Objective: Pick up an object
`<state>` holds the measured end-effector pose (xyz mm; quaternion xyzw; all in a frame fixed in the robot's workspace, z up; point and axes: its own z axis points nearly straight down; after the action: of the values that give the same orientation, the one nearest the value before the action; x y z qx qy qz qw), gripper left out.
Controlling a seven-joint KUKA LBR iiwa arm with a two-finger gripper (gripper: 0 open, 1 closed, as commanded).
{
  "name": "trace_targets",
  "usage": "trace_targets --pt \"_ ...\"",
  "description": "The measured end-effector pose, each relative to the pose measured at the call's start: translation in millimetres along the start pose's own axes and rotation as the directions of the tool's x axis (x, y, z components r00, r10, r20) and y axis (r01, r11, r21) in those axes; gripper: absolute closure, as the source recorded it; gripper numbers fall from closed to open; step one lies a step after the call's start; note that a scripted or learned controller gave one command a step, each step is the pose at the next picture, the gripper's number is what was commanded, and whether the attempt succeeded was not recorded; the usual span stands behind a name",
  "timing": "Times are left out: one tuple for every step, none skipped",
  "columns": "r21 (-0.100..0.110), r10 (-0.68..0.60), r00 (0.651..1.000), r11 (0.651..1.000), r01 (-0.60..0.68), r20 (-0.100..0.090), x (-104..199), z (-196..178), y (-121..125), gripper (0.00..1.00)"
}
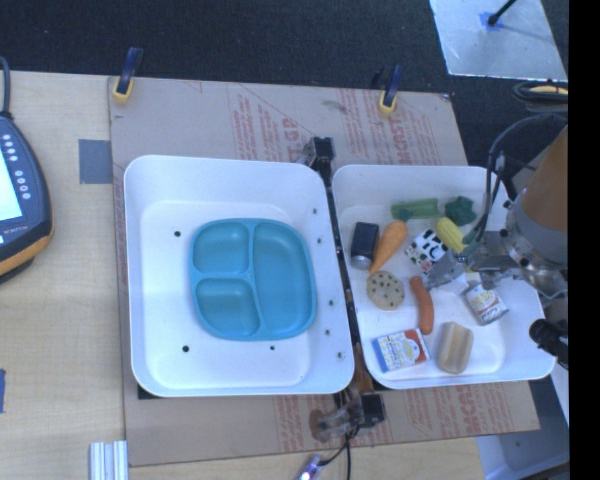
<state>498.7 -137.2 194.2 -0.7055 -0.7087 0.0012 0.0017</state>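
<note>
Lower edge of frame: worktop of pale wood, a brown board laid over it, cables at the bottom centre.

Right bin, nearest row: small carton with red and blue print, tan bread-like piece. Next row up: orange sausage shape, speckled cookie, small tin can lying tilted. Further up: carrot, dark can, black-and-white cow-pattern toy, yellow piece. Far row: green pieces along the top wall.

Left bin: blue divided plate, centre.

Hand sits at right of frame, low over the right bin, between the cow-pattern toy and the tin can, just beside the yellow piece. Cannot tell whether it is released or clenched; nothing visibly between its fingers. Candidate object: any of that close cluster.

Risks, as judged: objects here lie near or touching, so a close may catch two things or pinch an edge. The tin can is round and tilted, likely to roll away. A push could shove the toy against the carrot.

Far: blue clamps at the board's top edge; pendant at left.
</note>
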Motion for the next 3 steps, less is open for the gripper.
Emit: trace_targets --pt "-0.019 -0.001 1.0 1.0 0.001 0.009 3 85 52 0.0" --pt "-0.042 -0.006 1.0 0.999 0.006 0.014 -8 90 25 0.0" --pt "-0.048 0.0 1.0 0.999 0.001 0.027 -16 76 26 1.0"
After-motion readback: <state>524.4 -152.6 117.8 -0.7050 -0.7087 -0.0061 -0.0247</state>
